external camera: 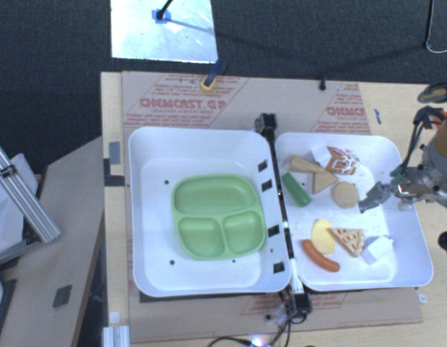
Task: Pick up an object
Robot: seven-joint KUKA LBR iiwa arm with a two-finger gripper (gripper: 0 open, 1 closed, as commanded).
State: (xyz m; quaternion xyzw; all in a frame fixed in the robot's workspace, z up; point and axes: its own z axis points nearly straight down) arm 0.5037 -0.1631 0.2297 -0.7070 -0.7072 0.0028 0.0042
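We saw the counter [172, 96] carrying two white bins side by side. Left bin [147, 157] held a green three-compartment tray [217, 215], roughly centred. Right bin [414, 262] held the small toy food items. The arm [443, 150] came in from the right edge, gripper [372, 197] over the right bin's right half — nothing visibly between the fingers, and we couldn't tell if they were open or closed.

Items in the right bin, big to small: tan wedge [304, 165] near the top left, green stick [295, 189] by the divider, waffle-pattern triangle [347, 238], red sausage [320, 256] at the bottom, yellow piece [323, 236] touching the triangle, round tan disc [345, 194] — just left of the gripper, white-and-red piece [339, 159] at top, small white block [376, 249] lower right.
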